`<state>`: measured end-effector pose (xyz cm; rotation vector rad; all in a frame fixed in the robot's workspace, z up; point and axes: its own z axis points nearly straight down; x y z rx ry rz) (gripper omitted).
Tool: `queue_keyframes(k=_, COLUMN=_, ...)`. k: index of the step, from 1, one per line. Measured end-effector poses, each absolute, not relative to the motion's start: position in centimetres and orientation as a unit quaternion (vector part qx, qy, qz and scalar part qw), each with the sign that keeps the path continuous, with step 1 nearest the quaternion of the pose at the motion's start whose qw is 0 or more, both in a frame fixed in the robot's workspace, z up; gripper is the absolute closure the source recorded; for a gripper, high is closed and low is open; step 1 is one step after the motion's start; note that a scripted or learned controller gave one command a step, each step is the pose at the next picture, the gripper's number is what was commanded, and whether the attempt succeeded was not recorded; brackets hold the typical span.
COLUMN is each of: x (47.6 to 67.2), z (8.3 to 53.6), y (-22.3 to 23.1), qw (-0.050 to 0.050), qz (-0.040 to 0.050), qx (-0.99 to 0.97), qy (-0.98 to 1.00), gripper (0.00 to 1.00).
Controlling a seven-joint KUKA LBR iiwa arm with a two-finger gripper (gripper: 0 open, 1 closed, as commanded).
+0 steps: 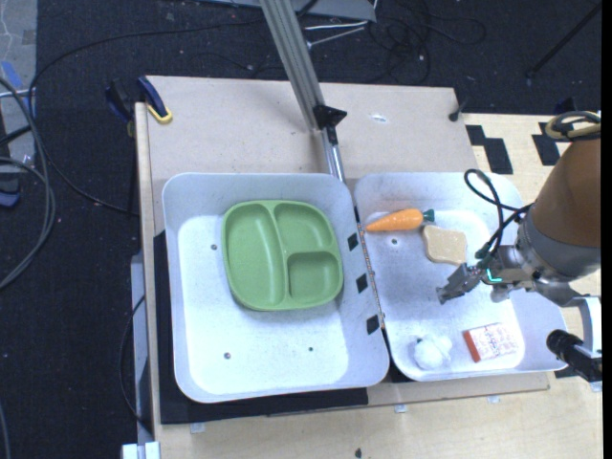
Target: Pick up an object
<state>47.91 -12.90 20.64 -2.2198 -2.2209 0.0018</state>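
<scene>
The right bin (409, 299) holds an orange carrot (395, 221) with a green tip at its far side. A tan bread-like piece (446, 246) lies just right of the carrot. Near the front are a white ball (431, 353) and a red-and-white packet (492, 342). My gripper (455, 288) hangs over the middle of this bin, below the tan piece and above the packet, and I see nothing held in it. The arm reaches in from the right.
The left bin (258, 357) carries a green divided plate (284, 254) in its upper middle. A metal pole (296, 55) slants down to the seam between the bins. Black clips (362, 282) sit along that seam. Cables lie on the dark floor around the bench.
</scene>
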Motion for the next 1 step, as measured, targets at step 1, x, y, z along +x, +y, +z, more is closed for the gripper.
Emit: queue_keyframes(k=1, x=47.93, z=20.65, y=-12.9, qw=0.001, qz=0.0005, qx=-0.707, qy=-0.707, gripper=0.0)
